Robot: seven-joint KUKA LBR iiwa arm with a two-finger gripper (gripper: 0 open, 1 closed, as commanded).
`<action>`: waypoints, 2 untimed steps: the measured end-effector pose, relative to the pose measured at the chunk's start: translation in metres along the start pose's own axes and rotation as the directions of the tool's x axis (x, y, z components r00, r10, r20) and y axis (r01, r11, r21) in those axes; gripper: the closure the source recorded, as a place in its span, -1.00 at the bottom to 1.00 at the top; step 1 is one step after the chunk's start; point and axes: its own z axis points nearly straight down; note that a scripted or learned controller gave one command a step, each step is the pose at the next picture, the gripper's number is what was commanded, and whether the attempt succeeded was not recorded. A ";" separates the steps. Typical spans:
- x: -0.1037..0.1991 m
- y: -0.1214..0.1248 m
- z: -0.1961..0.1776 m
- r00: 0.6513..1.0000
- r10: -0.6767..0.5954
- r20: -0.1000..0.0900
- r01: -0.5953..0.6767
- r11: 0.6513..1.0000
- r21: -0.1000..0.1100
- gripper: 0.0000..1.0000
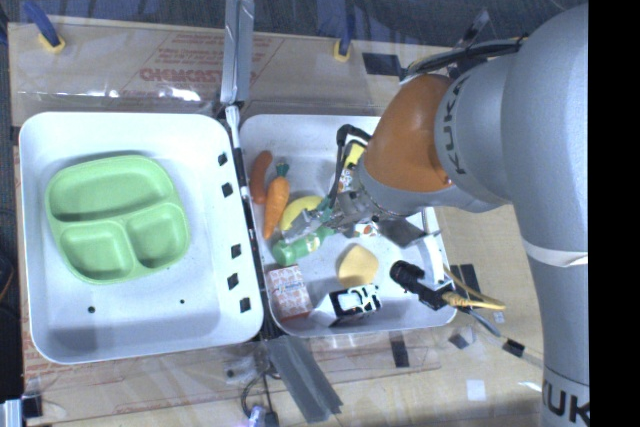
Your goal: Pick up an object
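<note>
The right bin [300,130] holds a heap of small things. An orange carrot [276,203] lies beside a reddish-brown sausage [260,173] near the bin's left wall. A yellow fruit [299,211] and a green item [295,243] lie just right of the carrot. My gripper [335,215] is low in this bin, right against the yellow fruit and the green item, with the orange wrist band above it. A yellow wedge [358,264], a small pinkish box [287,290] and a black-and-white object [355,300] sit nearer the front wall.
In the left bin [60,315] lies a green divided plate [118,215]. A grey metal bar [237,50] runs between the two bins at the back. The arm's large grey body covers the right side of the bench.
</note>
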 end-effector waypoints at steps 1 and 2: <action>-0.062 0.043 0.030 1.000 -0.011 -0.002 0.011 1.000 0.019 -1.00; -0.061 0.044 0.020 1.000 -0.015 -0.002 0.015 1.000 0.019 1.00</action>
